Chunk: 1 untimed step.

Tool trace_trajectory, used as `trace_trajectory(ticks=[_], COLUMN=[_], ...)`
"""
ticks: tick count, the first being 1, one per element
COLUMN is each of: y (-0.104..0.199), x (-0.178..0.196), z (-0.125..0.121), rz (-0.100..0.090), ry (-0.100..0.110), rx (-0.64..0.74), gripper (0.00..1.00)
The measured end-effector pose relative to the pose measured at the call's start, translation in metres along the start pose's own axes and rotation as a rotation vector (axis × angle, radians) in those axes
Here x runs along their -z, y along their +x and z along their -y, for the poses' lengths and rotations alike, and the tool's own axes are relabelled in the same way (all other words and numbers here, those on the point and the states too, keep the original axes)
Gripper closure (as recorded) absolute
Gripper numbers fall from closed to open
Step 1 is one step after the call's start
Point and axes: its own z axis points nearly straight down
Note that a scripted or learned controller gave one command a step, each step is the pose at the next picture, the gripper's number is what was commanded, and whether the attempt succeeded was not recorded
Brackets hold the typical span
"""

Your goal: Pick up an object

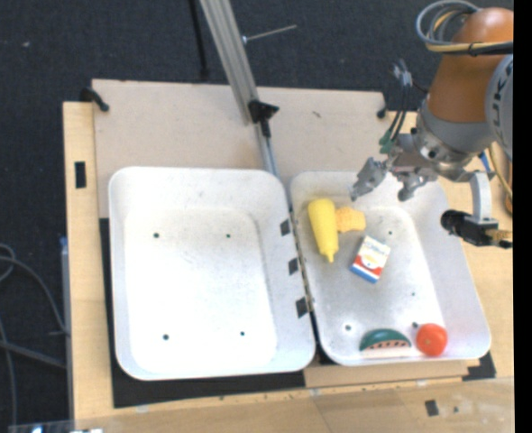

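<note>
The right bin (446,269) holds a yellow banana-shaped toy (322,227) with a small yellow piece (350,219) touching its right side. A small white carton with red and blue print (371,260) lies near the bin's middle. A green watermelon slice (384,340) and a red-orange tomato (432,338) rest at the front rim. My gripper (389,180) hangs over the bin's back edge, above and right of the yellow toy. Its two fingers are spread apart with nothing between them.
The left bin (140,269) sits beside the right one. A slanted aluminium post (234,57) rises from behind the bins' junction. Black clips (295,264) line the divide between the bins. Cables (4,287) trail off the bench's left side.
</note>
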Motion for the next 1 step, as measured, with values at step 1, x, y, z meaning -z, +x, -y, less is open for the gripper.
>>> trace_trajectory(ticks=[1], y=[-0.0083], x=[-0.0535], z=[0.0084], rz=[0.0], ry=[0.001], rx=[-0.001], gripper=[0.0])
